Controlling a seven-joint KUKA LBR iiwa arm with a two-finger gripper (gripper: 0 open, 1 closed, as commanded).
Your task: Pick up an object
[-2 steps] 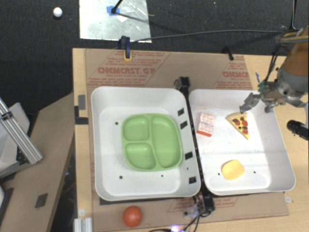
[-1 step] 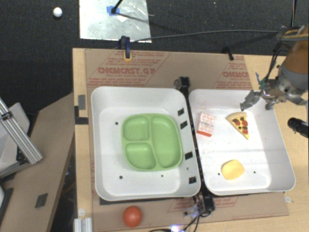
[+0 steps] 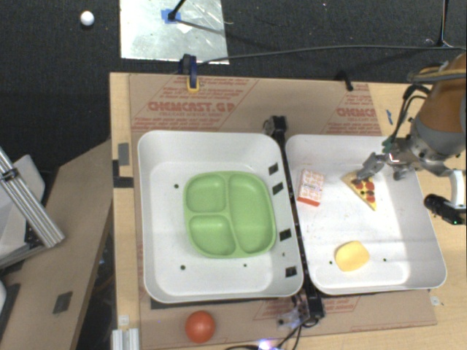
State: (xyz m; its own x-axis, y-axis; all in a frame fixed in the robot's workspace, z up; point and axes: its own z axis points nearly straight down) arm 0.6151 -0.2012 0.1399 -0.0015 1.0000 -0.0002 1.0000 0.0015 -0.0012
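Pizza-slice toy (image 3: 363, 189), yellow with red spots, lying in the upper right part of the right white bin (image 3: 408, 268), its point angled toward the near right. Just above and touching or nearly touching its upper edge, the hand (image 3: 370, 168) of the grey arm (image 3: 438, 133), reaching in from the right with the orange band above the wrist; whether spread or pressed together cannot be told from this slant, and nothing clearly seen between the fingers. Left of the slice in the same bin, a small white and red packet (image 3: 311, 187) near the dividing edge. Toward the near side of that bin, a rounded yellow object (image 3: 352, 255), well apart from the slice. In the left white bin (image 3: 157, 195), a green divided tray (image 3: 229, 214) with three compartments, lying flat at the centre. Both bins side by side on a cardboard-covered table (image 3: 219, 100) printed with red lettering. On the near edge of the table, outside the bins, an orange-red ball (image 3: 199, 326). Beyond the table, a silvery sheet (image 3: 146, 20) on dark cloth and a small white ball (image 3: 87, 18) at upper left.
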